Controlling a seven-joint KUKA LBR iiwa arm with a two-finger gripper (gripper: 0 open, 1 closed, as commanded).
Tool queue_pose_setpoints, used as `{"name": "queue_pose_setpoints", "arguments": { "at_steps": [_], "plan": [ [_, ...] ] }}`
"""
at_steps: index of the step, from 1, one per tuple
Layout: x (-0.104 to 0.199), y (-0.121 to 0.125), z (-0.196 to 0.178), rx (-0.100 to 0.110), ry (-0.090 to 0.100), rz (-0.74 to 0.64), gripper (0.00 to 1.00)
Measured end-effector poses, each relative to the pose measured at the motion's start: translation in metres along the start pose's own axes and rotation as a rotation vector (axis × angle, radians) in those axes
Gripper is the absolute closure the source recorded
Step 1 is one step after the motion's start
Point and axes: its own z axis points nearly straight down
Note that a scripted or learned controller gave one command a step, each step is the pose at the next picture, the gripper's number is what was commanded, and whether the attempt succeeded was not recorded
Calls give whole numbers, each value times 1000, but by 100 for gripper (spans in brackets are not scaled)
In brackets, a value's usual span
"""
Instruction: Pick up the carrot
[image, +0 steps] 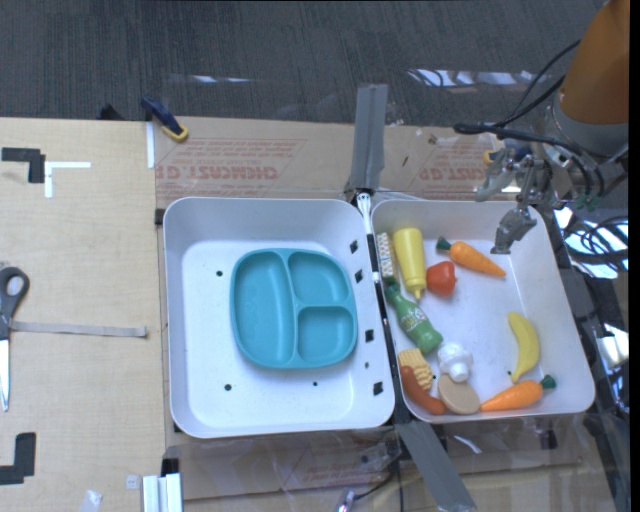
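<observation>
Tool (512, 232) hangs over the right bin's (560, 270) far corner, close beside the far carrot (476, 259); I cannot tell its state. From that carrot: another carrot (514, 394) lies against the near wall, the banana (525, 343) between them, the tomato (441, 278) just left, likely tumbled loose.

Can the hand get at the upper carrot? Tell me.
Probably yes. The hand hangs just right of the carrot, which lies bare on the bin floor; only the tomato is close.
</observation>
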Motion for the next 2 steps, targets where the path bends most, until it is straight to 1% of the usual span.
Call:
{"name": "queue_pose_setpoints", "arguments": {
  "at_steps": [1, 2],
  "plan": [
    [-9, -24, 36, 0, 1, 93, 0],
    [-10, -34, 96, 1, 0, 227, 0]
  ]
}}
